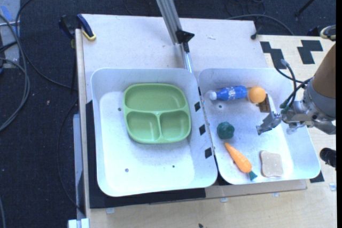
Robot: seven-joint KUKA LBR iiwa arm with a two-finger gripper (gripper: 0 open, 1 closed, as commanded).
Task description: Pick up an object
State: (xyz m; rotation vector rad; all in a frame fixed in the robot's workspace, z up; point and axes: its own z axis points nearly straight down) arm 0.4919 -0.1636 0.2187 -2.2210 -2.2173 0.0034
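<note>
Jaws (265, 126) hover right of green ball (225, 130), above bread slice (271, 163).

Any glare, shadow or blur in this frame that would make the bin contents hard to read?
Camera view: bright, even light; both white bins look washed out, the right bin especially; the gripper is small and soft-edged, the carrot and green tray stay legible.

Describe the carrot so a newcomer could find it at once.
Look in the right bin, the one without the green tray. Near its front edge lies the carrot, below the dark green ball and left of the tan slice. It alone is long, orange and tapered.
</note>
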